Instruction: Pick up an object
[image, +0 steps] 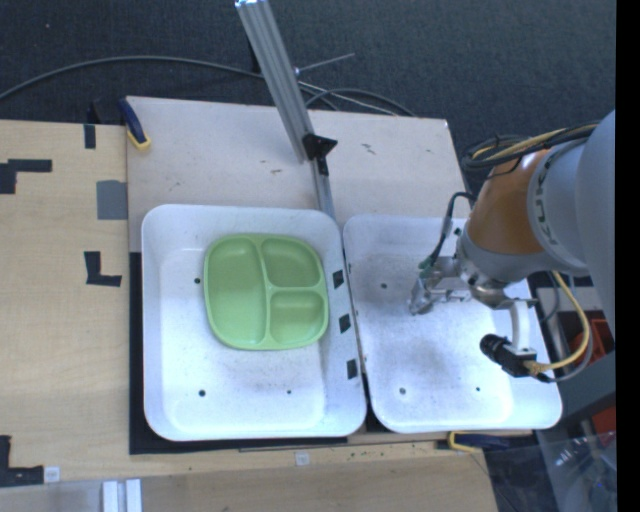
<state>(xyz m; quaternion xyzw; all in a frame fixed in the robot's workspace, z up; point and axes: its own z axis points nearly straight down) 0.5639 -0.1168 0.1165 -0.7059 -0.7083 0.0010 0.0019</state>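
Note:
A light green divided plate (266, 291) with three compartments lies flat in the left white bin (180, 400), toward its upper middle. My gripper (424, 298) hangs low over the right white bin (440, 400), near that bin's middle, well to the right of the plate. Its fingers point down at the bin floor, and nothing shows between them. The grey arm with its orange band (505, 215) reaches in from the right, above the gripper.
A slanted metal pole (285, 85) crosses the bench from the top down to the seam between the bins. Black cables (520, 360) loop by the arm over the right bin's right side. The wooden bench (60, 300) spreads to the left.

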